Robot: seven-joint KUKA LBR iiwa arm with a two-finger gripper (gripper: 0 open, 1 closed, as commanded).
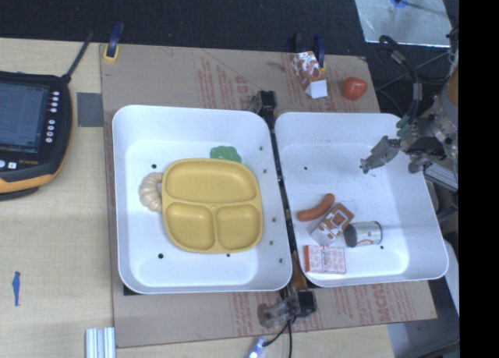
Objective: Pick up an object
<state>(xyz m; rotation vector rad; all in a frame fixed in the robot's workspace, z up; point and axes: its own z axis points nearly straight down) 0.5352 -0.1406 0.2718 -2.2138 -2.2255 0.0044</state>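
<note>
Hovering over the right bin [405, 259], the pincer [373, 160] with fingers spread apart, grasping nothing, well above the sausage [315, 207].

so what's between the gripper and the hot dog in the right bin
Nothing: in the camera view only bare white bin floor separates the gripper from the hot dog.

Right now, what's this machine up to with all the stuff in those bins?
A robot arm reaches in from the right, its hand over the upper part of the right bin, holding nothing that shows. A sausage, small cartons and a can lie lower down, untouched. The left bin holds a yellow divided tray.
</note>
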